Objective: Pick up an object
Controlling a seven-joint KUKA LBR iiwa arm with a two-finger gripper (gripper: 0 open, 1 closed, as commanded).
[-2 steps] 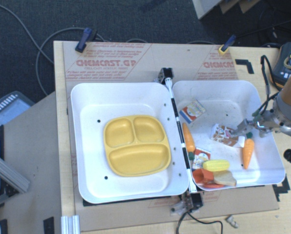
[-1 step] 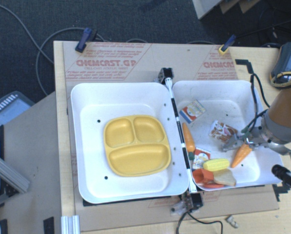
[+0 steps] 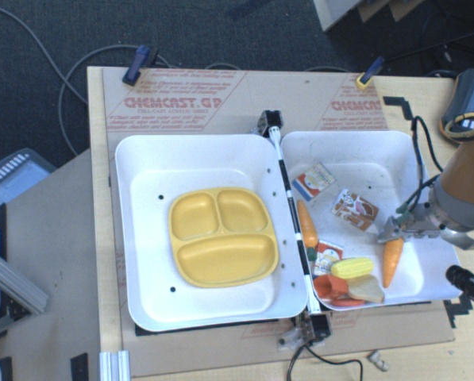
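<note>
Two shallow white plastic bins sit side by side: the left bin [image 3: 141,213] holds one yellow three-compartment plate [image 3: 221,236]. The right bin [image 3: 356,145] holds two orange carrots, two small printed packets, one yellow corn cob [image 3: 352,268]. My gripper [image 3: 403,227] sits directly above one short orange carrot [image 3: 392,260]; finger state: cannot tell. This carrot's long axis runs near-vertical in view, tip toward the bin's near rim, close to the right wall.

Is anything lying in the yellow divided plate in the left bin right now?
No. The yellow plate's three compartments are bare; the carrots and other items sit in the right bin.
</note>
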